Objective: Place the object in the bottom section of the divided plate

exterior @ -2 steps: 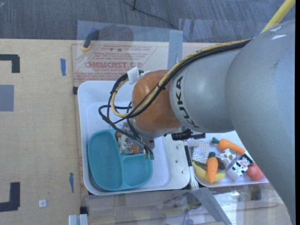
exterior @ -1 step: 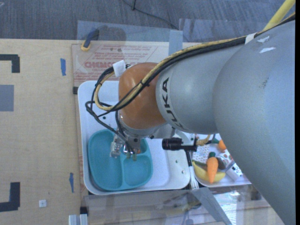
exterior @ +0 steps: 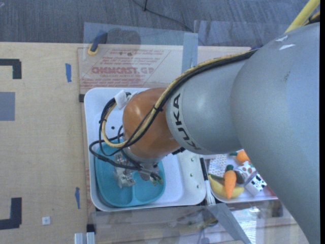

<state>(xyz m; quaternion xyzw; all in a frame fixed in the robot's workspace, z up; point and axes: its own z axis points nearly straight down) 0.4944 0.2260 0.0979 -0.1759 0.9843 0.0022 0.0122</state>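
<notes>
Nearest my camera, the grey arm (exterior: 264,100) sweeps in from the right and covers much of the frame, its orange band (exterior: 147,123) sitting just above the wrist, with yellow and black cables (exterior: 109,131) looped off its left side. Below that band I see the gripper (exterior: 131,174) hanging over the teal divided plate (exterior: 109,189), which lies in the left of the 2 white bins (exterior: 94,136), toward the bin's lower left corner. The wrist hides the tool's tips, so I cannot tell how wide it stands or whether anything is in it. I can make out a raised divider on the plate just below the gripper, but I cannot tell which section the tool is over. In the right bin (exterior: 244,197), partly under the arm, I see a small pile of toy food: a carrot (exterior: 230,182) lying on a yellow banana-like piece (exterior: 218,187), an orange piece (exterior: 242,155) above, and a white item with dark marks (exterior: 254,181) beside them. Which of these is the task's object I cannot tell. Farther off, the wooden bench (exterior: 40,151) carries blue tape marks (exterior: 68,72).
</notes>
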